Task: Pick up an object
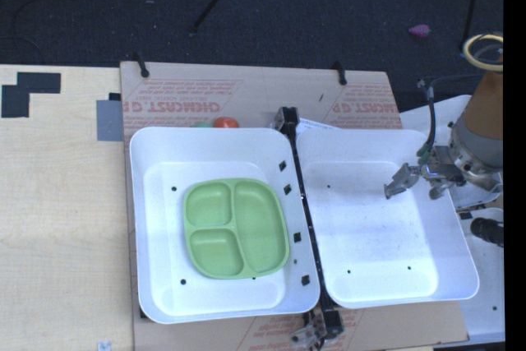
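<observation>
Plate (pixel 236 228) of pale green plastic, split into three compartments, lies flat in the middle of the left bin (pixel 156 168), well apart from the tool (pixel 408 181). That tool hangs over the upper right part of the right bin (pixel 448 275), reaching in from the right on the grey arm (pixel 485 123); its fingers stand spread apart with nothing between them. Both white bins sit side by side on a cardboard sheet (pixel 255 99) on the surface (pixel 57 218). A small red object (pixel 225 123) shows just behind the left bin's far rim.
</observation>
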Robot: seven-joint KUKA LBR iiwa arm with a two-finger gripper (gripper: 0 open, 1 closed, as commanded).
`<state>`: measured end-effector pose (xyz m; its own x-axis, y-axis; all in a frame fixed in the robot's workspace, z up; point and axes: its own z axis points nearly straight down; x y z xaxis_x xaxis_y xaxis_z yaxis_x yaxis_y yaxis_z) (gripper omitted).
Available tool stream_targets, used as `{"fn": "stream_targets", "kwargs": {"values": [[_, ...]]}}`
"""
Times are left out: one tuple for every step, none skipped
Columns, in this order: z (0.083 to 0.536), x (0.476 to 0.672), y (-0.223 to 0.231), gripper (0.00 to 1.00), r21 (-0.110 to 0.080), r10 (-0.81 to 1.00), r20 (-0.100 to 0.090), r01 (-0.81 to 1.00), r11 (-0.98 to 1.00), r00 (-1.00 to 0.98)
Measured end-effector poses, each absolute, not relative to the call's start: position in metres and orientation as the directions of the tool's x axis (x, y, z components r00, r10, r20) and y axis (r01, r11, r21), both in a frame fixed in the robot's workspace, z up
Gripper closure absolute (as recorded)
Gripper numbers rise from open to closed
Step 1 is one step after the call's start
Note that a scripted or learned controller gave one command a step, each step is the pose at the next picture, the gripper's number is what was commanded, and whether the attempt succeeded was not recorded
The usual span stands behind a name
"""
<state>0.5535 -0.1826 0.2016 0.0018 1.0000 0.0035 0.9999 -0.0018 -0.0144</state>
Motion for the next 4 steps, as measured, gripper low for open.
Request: {"fn": "stream_targets", "kwargs": {"values": [[0.208, 0.556, -0.183, 0.0, -0.003, 1.0, 0.001, 1.0, 0.0, 0.0], [0.145, 0.559, -0.185, 0.0, -0.008, 1.0, 0.002, 1.0, 0.0, 0.0], [0.091, 0.558, -0.183, 0.0, -0.007, 1.0, 0.002, 1.0, -0.001, 0.001], [0.104, 0.558, -0.184, 1.0, -0.004, 1.0, 0.001, 1.0, -0.003, 0.003]]}}
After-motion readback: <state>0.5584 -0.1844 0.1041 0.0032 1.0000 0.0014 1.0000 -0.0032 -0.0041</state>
